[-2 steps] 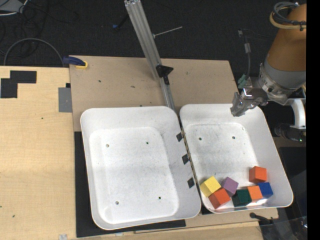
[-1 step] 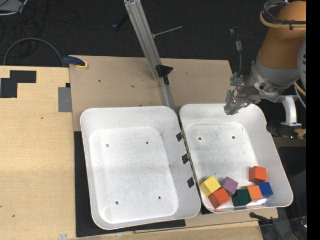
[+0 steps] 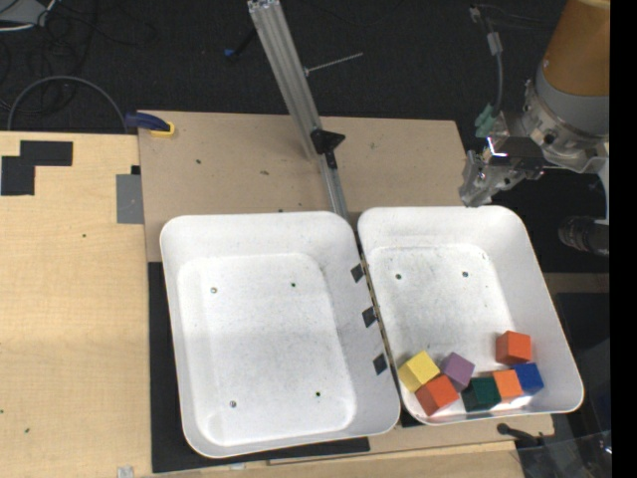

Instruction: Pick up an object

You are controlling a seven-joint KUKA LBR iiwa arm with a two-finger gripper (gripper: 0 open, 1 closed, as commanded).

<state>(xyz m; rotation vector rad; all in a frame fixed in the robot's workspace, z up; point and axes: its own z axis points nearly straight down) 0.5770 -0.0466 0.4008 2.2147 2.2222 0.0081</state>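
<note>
The gripper (image 3: 478, 189) hangs just beyond the far rim of the right bin (image 3: 537, 267), well apart from the blocks; its fingers look narrow and seem to hold nothing, though the view is too small to be sure. In that bin's near corner cluster a yellow block (image 3: 419, 369), purple block (image 3: 458, 367), red block (image 3: 436, 394), green block (image 3: 482, 393), two orange blocks (image 3: 514, 347) and a blue block (image 3: 530, 377).

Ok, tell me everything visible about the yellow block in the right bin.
The yellow block is a small cube with a matte, painted look, lying tilted in the right bin near its front-left corner. It sits at the left end of a cluster, touching the red block in front and close beside the purple block. The tool is far off, above the bin's far rim.
</note>
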